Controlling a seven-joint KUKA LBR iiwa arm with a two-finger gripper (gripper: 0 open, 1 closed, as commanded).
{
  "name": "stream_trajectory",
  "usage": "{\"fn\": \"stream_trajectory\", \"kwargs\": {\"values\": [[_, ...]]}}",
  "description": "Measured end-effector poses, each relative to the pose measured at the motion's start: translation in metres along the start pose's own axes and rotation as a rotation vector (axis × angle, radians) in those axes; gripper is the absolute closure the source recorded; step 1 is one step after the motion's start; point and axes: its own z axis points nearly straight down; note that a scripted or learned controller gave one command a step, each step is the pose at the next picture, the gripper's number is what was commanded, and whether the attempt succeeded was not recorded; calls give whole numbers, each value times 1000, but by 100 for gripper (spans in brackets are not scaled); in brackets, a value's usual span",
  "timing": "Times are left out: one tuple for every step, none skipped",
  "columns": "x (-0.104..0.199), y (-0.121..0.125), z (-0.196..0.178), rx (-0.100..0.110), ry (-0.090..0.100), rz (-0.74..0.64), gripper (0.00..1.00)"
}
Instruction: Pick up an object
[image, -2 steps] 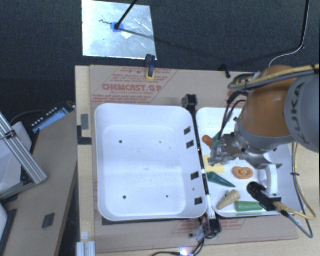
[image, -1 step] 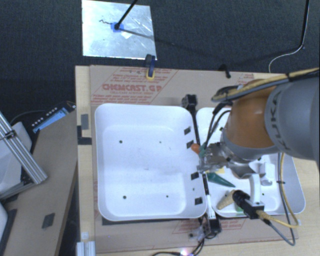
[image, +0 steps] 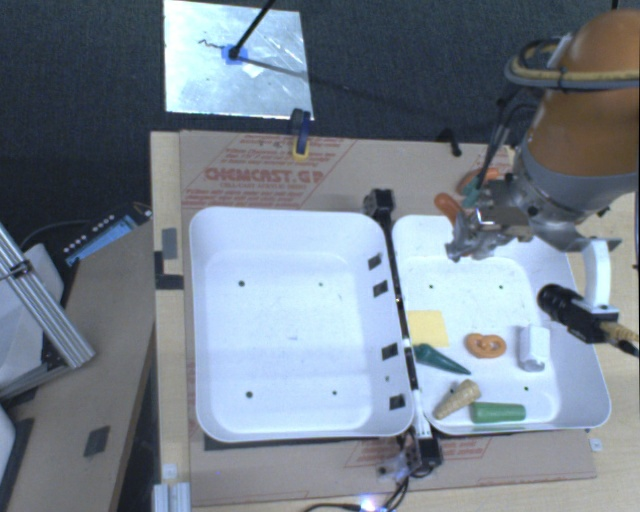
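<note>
1. Gripper (image: 466, 250) hangs over the back-left part of the right bin (image: 505, 290), near the divider with the left bin (image: 290, 330).
2. Can't tell from here if the gripper is apart or together. Nothing visibly held.
3. Pickable items all sit in the front half of the right bin, well apart from the gripper.
4. Yellow flat square (image: 428, 327) lies by the bin's left wall.
5. Dark green cone (image: 442, 358) lies just in front of the square, about touching its front edge.
6. Orange pretzel-shaped ring (image: 487, 346) lies flat, just right of the green cone.
7. White block (image: 533, 347) sits near the right wall, beside the ring.
8. Tan cone (image: 456, 399) and green cylinder (image: 497, 411) lie side by side at the front rim, about touching.
9. Small orange piece (image: 446, 206) sits at the back rim, near the gripper; too blurred to identify.
</note>
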Motion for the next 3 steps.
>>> {"fn": "stream_trajectory", "kwargs": {"values": [[6,-11,74,21,1,3,100],[22,-39,127,22,1,3,100],[-26,-1,54,12,-1,4,100]]}}
